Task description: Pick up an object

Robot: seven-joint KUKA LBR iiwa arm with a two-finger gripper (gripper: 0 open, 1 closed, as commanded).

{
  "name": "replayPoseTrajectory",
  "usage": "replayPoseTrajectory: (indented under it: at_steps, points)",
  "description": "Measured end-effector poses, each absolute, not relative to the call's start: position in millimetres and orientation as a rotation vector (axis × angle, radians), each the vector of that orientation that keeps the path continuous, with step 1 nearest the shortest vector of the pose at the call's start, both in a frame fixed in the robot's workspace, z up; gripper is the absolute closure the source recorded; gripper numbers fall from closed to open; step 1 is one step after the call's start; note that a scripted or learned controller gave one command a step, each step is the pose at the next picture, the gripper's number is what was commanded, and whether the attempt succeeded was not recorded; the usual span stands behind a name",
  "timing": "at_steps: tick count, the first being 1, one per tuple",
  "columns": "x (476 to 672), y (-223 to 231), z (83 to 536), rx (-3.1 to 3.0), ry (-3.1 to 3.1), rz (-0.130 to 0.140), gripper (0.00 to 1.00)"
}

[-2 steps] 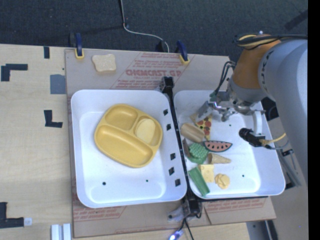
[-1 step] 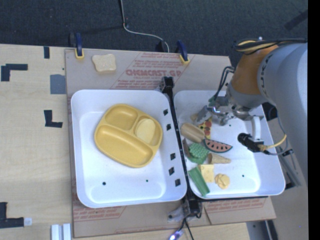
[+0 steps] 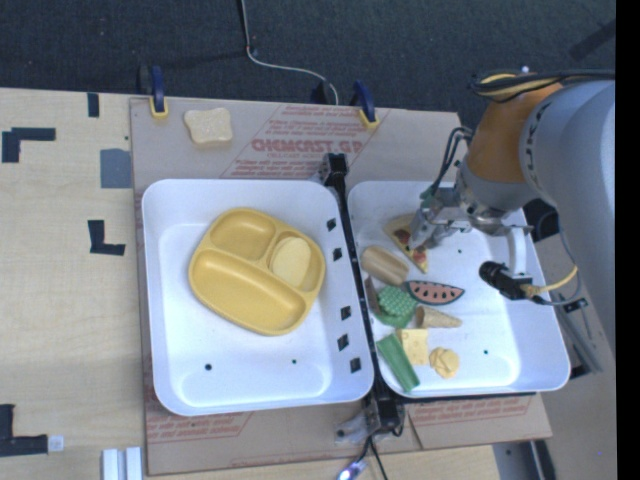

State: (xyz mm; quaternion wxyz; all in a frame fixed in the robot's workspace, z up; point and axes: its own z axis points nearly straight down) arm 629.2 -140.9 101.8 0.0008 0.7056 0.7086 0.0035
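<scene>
the gripper (image 3: 425, 236) hangs low in the right bin (image 3: 540, 363), directly over a pizza slice (image 3: 410, 246) near the bin's upper left. i cannot tell how its jaws stand. the slice's long axis runs down-right.

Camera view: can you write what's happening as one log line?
arm: over right bin | tool: low by pizza slice | yellow tray: left bin
</scene>
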Motion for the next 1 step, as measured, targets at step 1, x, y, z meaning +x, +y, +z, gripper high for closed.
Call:
replayPoseTrajectory:
  at_steps: [1]
  points:
    - [629.3, -140.5, 99.8, 2.214, 2.223, 0.013, 0.00]
